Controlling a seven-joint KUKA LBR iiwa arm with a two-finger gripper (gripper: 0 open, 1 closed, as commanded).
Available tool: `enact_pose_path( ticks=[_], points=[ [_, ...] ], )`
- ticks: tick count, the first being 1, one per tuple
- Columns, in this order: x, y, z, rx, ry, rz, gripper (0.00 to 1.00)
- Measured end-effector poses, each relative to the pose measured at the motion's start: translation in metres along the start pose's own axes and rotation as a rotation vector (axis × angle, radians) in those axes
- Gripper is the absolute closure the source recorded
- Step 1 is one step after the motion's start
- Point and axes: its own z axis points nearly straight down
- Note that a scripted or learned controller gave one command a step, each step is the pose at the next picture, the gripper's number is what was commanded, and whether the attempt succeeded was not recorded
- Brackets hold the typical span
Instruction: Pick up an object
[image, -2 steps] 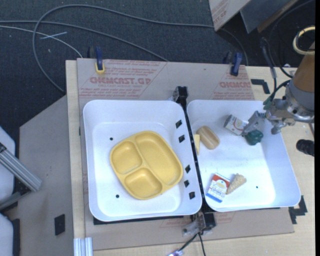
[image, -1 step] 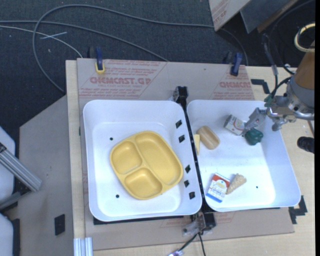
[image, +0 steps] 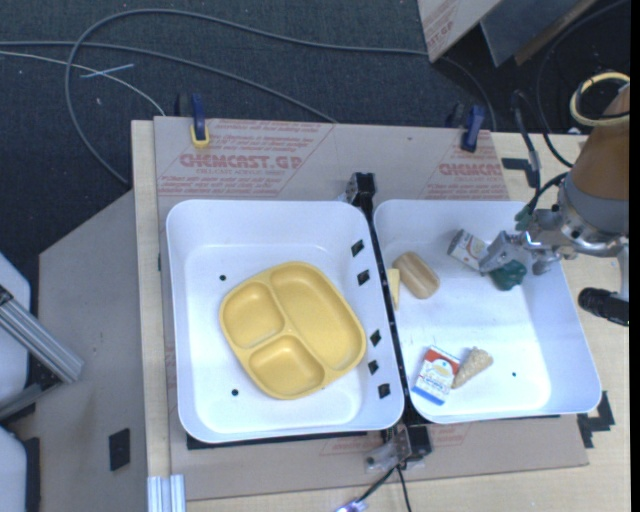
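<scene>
The gripper (image: 512, 262) hangs near the right bin's (image: 560, 395) far edge, touching a green object (image: 508, 276); whether it grips, I cannot tell, so nothing looks lifted yet.

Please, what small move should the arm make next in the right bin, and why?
Probably lower the gripper a little onto the dark green object right beneath it. The gripper sits over the far side of the right bin, and nothing is seen held between its fingers, so the pick seems not yet done.
</scene>
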Motion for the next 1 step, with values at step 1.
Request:
enact_pose_path(
  ticks=[1],
  points=[
    [0.0024, -0.0056, 0.0439, 0.001, 0.001, -0.001, 0.00]
  ],
)
